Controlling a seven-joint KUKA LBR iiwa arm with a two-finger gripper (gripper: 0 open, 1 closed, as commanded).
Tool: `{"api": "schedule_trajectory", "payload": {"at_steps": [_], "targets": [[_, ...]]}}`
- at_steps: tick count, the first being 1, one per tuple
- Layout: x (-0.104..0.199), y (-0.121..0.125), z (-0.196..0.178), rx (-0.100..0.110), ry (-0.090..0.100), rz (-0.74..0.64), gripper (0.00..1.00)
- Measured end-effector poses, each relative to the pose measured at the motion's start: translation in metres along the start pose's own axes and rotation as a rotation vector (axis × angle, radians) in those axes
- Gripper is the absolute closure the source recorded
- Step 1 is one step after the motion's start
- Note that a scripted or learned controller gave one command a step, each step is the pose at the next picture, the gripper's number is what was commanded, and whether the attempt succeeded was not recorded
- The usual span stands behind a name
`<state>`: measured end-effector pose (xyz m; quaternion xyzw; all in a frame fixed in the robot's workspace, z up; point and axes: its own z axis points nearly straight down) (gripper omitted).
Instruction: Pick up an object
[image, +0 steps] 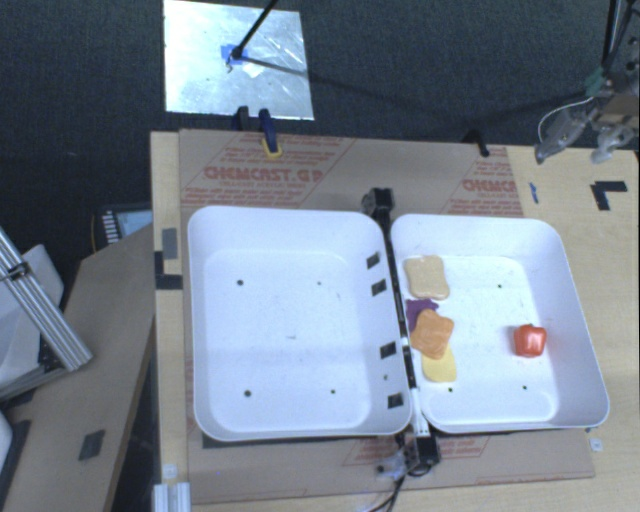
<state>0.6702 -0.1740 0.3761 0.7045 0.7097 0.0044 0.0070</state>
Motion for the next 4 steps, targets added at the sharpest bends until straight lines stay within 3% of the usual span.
{"api": "schedule_trajectory", "payload": {"at_steps": [1,2,4], "targets": [[-0.006,-0.066,-0.126,0.001,-0.001,0.008,0.00],[-0.034,-0.003,-0.162,0.005,-0.002,0.003,0.00],[0.163,0.002,-0.160,0.013,0.006,-0.006,0.00]]}}
